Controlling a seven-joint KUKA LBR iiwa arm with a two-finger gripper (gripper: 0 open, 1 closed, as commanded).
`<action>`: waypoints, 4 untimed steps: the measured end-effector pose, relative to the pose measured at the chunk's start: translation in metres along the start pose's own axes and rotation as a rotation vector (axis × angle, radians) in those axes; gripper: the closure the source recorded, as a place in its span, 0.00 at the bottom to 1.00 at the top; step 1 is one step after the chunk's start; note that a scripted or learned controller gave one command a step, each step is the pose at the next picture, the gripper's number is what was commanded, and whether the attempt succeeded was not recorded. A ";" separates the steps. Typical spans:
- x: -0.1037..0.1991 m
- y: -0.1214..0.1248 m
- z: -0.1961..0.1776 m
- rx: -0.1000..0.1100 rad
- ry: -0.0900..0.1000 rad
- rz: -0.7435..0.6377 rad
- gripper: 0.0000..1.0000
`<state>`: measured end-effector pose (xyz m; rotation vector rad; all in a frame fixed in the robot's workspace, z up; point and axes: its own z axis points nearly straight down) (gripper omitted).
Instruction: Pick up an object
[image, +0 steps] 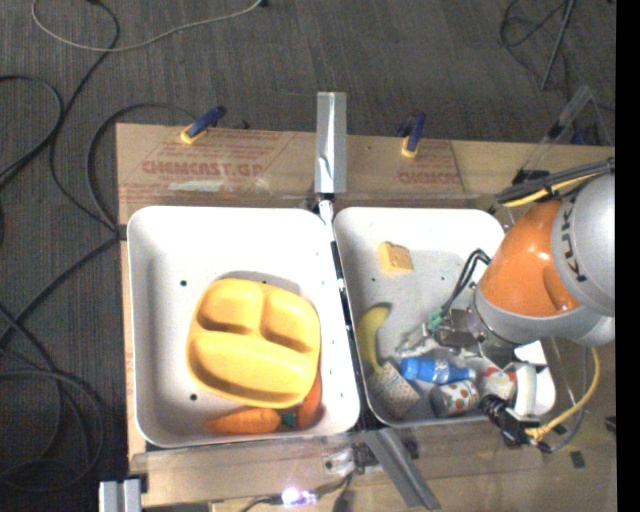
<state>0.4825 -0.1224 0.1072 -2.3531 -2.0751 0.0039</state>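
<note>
Down in the right bin (470, 225) the claw (447, 330) sits low among the clutter, dark metal under the arm's (545, 275) glossy orange band; I can't make out its state from here. Just below it lies a blue bottle (432, 371), smooth plastic, long axis running roughly left to right with a slight tilt, close to the claw, though I can't tell if they touch. Next to the bottle's right end stands a small rounded cup (458, 398) with red and white markings. A banana (372, 335), curved and yellow, lies along the bin's left wall, its length running up and down in the view. Beneath it is a grey mesh-textured piece (396, 392) against the near wall. Well apart, toward the far side of the bin, rests a small tan block (395, 258), spongy-looking.

Over in the left bin (160, 250) a big yellow moulded tray (256, 338) sits upside down or lumpy, with three soft rounded sections. An orange carrot (243, 421) lies beside its near edge, pointing left to right. Both bins are shallow matte white plastic on a brown board surface (220, 165).
</note>
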 end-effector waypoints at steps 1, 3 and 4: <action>0.000 0.004 0.011 -0.010 0.000 -0.093 0.00; -0.052 0.010 0.018 -0.011 -0.004 -0.282 0.00; -0.065 0.062 0.012 -0.003 -0.001 -0.292 0.00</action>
